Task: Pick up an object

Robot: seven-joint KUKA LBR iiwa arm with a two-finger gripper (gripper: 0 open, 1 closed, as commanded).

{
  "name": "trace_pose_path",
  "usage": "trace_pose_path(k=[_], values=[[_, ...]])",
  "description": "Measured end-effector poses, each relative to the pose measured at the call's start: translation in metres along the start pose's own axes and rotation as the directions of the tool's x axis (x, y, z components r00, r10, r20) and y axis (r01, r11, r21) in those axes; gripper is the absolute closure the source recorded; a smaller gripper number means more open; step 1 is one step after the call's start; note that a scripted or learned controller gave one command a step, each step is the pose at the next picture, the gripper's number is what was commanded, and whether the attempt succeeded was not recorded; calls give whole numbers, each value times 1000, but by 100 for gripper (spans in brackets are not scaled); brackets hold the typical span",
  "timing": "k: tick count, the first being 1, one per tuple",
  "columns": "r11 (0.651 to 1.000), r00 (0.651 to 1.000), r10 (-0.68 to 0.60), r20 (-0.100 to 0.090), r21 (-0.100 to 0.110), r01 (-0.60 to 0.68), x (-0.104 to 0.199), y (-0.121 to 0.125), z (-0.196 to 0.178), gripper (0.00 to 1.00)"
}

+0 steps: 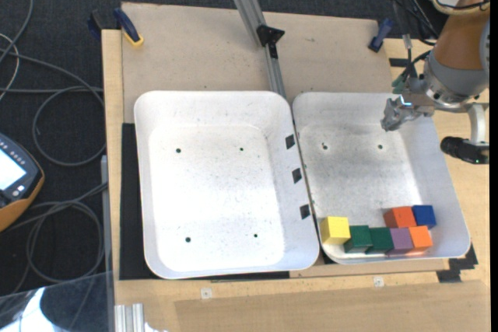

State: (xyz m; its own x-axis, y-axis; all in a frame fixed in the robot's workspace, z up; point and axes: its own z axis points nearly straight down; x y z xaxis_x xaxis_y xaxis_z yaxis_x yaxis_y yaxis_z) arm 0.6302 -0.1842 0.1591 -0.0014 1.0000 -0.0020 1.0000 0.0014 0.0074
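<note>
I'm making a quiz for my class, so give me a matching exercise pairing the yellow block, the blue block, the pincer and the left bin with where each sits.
Things:
1. yellow block
2. blue block
3. pincer
4. left bin

Places:
A. over the right bin's far right part
B. left end of the block cluster
C. beside the right bin
D. right end of the cluster, far row

Pairs: 1-B, 2-D, 3-A, 4-C

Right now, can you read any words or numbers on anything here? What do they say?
No words or numbers can be read anywhere.
The gadget with a screen at the left edge: its screen is lit, but whatever is on it is too small and blurred to read.
The coloured blocks in the right bin have plain faces with no writing.
The left bin carries only dark dots, no letters.
</note>
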Motion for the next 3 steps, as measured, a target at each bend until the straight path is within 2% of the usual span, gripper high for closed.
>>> trace_pose_path(k=[1,2,3], values=[[1000,1000,0,0,0,0,-4,0,-45,100],[1000,1000,1,1,-2,-1,-10,-2,-107,100],[1000,1000,-4,-2,4,4,36,2,-113,100]])
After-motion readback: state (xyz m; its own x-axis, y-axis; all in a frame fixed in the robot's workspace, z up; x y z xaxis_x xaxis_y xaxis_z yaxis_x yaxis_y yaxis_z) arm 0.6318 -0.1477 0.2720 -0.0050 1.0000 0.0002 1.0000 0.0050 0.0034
